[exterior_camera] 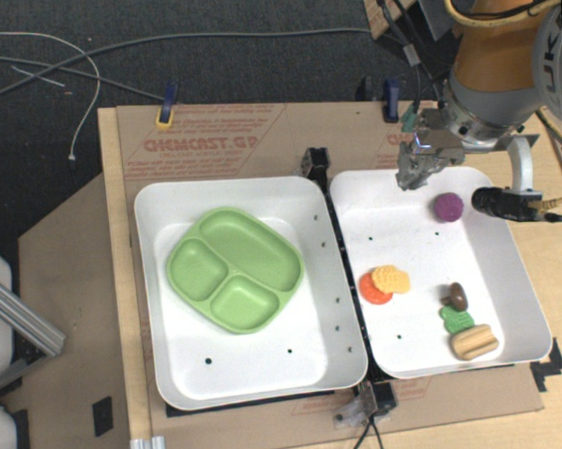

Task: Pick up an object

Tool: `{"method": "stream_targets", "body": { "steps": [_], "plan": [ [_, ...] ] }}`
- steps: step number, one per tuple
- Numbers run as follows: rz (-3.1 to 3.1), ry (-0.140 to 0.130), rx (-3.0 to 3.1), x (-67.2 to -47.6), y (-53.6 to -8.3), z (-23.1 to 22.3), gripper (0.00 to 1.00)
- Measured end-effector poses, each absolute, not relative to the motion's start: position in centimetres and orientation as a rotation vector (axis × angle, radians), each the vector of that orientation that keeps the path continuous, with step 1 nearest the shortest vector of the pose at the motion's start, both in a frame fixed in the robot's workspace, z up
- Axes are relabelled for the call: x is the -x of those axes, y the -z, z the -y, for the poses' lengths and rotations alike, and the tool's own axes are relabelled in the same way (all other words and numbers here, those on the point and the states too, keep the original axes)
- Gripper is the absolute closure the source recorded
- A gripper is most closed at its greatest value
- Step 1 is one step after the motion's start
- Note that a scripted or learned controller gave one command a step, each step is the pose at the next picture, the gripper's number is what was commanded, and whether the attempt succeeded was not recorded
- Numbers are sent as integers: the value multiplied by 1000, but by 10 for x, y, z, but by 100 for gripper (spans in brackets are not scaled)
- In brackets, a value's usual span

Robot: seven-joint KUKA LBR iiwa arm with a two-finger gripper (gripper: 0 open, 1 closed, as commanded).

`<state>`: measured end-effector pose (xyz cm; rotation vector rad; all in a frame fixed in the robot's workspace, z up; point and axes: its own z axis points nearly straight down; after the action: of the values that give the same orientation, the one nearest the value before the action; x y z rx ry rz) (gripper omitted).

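Lowest in the right bin (509, 282), near its front edge, lies a tan bread-like piece (474, 341), touching a green toy piece (457, 318) with a dark brown piece (457, 297) just above; toward the bin's left sit an orange disc (375, 290) and a yellow waffle-like piece (392, 279), overlapping; a purple ball (448, 206) rests near the back edge; the gripper (415, 172) hangs over the bin's back rim, left of the ball, gripping nothing; how far its jaws are parted I cannot tell; a green divided plate (233, 268) lies in the left bin (176, 365).

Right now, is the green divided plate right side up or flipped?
Right side up. The green divided plate in the left bin shows its three hollow compartments facing the camera, with nothing in them.
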<state>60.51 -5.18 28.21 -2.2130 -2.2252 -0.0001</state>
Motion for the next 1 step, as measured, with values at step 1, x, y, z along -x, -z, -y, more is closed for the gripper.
{"method": "stream_targets", "body": {
  "steps": [1],
  "plan": [
    [2227,2,2215,-619,-273,3,100]
  ]
}}
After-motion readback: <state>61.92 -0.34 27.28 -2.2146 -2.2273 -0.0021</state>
